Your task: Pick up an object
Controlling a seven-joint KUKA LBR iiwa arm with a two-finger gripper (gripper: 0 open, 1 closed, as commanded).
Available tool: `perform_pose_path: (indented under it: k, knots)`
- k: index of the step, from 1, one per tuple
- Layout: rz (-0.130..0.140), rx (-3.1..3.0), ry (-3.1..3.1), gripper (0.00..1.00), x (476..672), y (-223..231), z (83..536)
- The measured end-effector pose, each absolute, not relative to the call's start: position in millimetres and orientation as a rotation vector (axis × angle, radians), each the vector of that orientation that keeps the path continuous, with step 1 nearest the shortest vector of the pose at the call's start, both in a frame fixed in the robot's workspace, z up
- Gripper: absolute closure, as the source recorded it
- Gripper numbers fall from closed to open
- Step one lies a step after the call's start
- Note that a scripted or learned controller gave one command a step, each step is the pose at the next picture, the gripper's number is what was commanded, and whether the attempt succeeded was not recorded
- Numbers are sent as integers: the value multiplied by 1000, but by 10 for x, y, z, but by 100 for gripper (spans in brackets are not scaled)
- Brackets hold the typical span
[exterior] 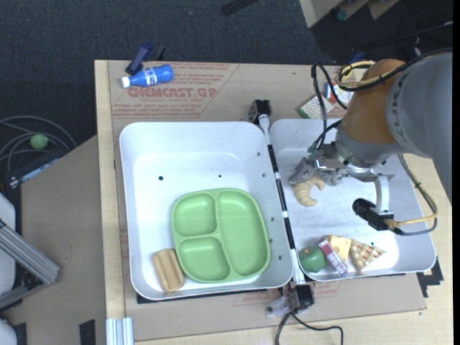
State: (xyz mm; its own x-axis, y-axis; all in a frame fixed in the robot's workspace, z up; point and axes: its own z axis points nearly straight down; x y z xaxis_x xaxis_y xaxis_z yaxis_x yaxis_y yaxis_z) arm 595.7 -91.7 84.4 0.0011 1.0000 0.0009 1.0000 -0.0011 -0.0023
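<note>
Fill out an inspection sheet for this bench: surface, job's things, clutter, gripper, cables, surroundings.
Surface: cardboard-covered bench bearing a left bin and a right bin.
Job's things: croissant-shaped toy, green ball, small packet, yellow wedge and pizza slice toy in the right bin; green divided tray and tan block in the left bin.
Clutter: blue-and-white bottle on the bench, outside the bins.
Gripper: gripper low over the croissant-shaped toy; grasp unclear.
Cables: yellow cable along the arm.
Surroundings: dark carpet.

A blue bottle (147,75) lay on the bench (108,192); cables (18,146) and a green ball (39,141) sat beside it.
</note>
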Motion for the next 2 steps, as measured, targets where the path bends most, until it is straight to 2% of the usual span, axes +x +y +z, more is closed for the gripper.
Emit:
perform_pose_path:
  k: [1, 2]
  knots:
    - [-1, -2224, -2219, 100, 5965, -916, 949]
    - [-3, -2220, -2224, 100, 5729, -212, 1853]
